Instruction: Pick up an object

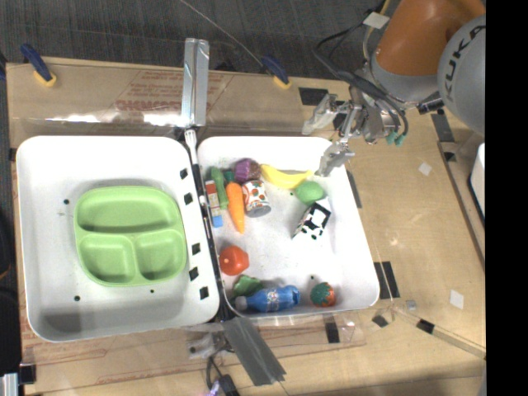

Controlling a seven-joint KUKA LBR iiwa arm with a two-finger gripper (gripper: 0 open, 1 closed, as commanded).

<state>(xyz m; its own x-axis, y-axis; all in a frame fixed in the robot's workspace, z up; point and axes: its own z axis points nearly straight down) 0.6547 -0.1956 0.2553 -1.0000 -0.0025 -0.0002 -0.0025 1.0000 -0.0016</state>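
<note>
My end effector (337, 157) hangs over the upper right corner of the right shallow white bin (356, 246), with the grey arm and its orange band (421, 25) reaching in from the right. I cannot tell from this view how far the end effector is open; nothing shows in its grip.

Contents of the right bin:
- A yellow banana (283, 176) and a round green fruit (309, 191) lie just below the end effector.
- A black-and-white patterned block (312, 221) sits beside the green fruit.
- An orange carrot (236, 206), a purple round piece (245, 169) and a small red-and-white can (256, 198) are grouped near the left wall.
- A red-orange pepper-shaped item (233, 261) lies lower down.
- A blue bottle (273, 298) and a small red-and-green ball (322, 294) rest along the bottom edge.

The left shallow white bin (41, 221) holds a green three-compartment tray (129, 235). Both bins stand on the tan surface (412, 246).
</note>
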